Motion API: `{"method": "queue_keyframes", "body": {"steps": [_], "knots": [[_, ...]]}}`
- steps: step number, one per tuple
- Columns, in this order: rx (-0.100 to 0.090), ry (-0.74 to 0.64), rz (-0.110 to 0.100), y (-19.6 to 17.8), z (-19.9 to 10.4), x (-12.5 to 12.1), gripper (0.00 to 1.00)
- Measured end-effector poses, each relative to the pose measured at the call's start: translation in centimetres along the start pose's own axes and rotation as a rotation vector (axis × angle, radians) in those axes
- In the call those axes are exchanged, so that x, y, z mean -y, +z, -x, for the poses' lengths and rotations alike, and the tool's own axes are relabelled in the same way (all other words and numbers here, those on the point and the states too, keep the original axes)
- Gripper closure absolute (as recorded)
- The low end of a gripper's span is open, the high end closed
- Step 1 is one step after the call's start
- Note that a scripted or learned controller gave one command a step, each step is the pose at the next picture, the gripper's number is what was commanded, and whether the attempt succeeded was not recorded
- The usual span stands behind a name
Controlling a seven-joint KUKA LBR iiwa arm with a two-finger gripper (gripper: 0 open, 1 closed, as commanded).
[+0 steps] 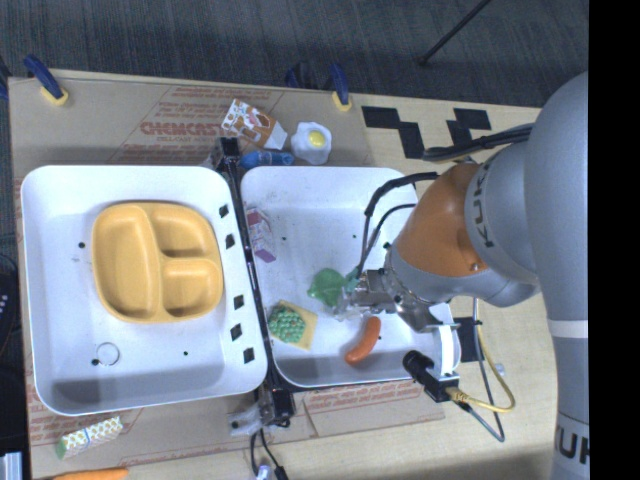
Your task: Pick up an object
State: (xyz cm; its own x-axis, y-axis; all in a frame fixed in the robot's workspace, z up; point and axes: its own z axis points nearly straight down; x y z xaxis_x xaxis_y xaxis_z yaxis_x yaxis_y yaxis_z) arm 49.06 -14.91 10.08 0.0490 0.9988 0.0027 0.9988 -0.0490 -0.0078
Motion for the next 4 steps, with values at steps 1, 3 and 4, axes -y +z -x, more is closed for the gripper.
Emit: {"method": "queue_keyframes", "body": {"steps": [1, 3, 4], "knots": [[0.001, -0.143, 0.003, 0.9, 5.0, 1.2, 1.0], [0.001, -0.478, 0.003, 1.0, 2.3, 1.3, 0.0], [0.001, -0.397, 0.003, 1.0, -4.6, 1.7, 0.0]]}}
